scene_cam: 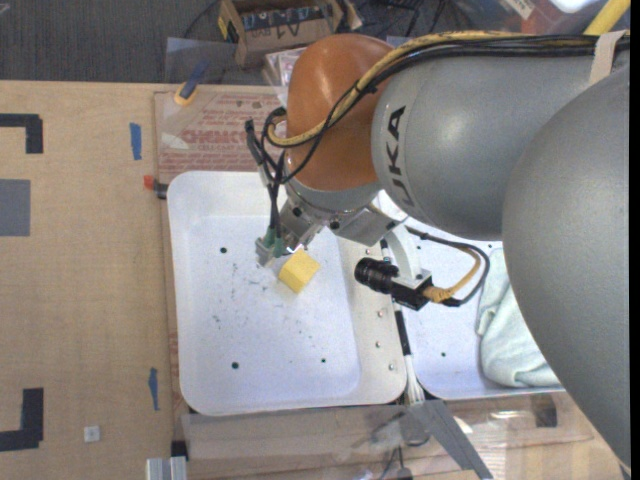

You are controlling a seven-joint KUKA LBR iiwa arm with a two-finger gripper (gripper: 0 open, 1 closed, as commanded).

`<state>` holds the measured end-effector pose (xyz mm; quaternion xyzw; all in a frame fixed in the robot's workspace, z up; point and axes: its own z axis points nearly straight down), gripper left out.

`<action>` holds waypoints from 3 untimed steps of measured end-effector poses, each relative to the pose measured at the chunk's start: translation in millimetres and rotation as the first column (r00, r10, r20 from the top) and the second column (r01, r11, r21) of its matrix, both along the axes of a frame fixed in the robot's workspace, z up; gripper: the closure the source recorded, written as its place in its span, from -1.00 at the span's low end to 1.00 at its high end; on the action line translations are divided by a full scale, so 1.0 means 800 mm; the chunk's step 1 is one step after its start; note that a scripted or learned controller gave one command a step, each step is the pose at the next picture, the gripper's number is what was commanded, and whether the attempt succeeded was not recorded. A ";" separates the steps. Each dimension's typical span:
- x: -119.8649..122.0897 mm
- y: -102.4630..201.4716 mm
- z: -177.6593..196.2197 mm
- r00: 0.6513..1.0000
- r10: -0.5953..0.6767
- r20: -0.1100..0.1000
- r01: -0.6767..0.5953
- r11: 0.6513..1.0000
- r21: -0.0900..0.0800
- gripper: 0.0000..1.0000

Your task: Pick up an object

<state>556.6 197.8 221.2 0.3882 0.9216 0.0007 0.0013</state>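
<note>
The left bin (200, 368) takes up the middle of the camera view, a shallow white tray lying on the wooden bench (80, 268). Its floor is scuffed with faint dark specks and a few small black dots. My gripper (270, 249) hangs low over the upper middle of this bin, reaching down from my orange band (325, 108) and grey wrist. I see greenish-grey fingertips (266, 247) pointing down and to the left, close above the bin floor, but my own wrist covers most of them, and I cannot tell how far apart they stand.

Just to the right of the fingertips lies the block (298, 271), a small yellow cube resting on the bin floor, turned a little askew. It sits right beside my gripper, perhaps touching its side; I cannot tell. It does not show between my fingers, so I do not hold it.

Further right, a black cylinder (378, 274) with an orange-tipped cable juts from my wrist over the rim between the two bins. The right bin (450, 378) lies under my arm, and a pale green cloth (505, 338) lies crumpled in it.
</note>
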 end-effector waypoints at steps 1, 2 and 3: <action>-0.017 0.004 0.061 1.000 -0.021 0.002 0.021 1.000 0.001 1.00; -0.069 0.021 -0.051 0.957 0.291 -0.002 -0.291 0.957 0.000 1.00; 0.003 -0.023 -0.021 0.979 0.204 0.003 -0.204 0.979 0.000 1.00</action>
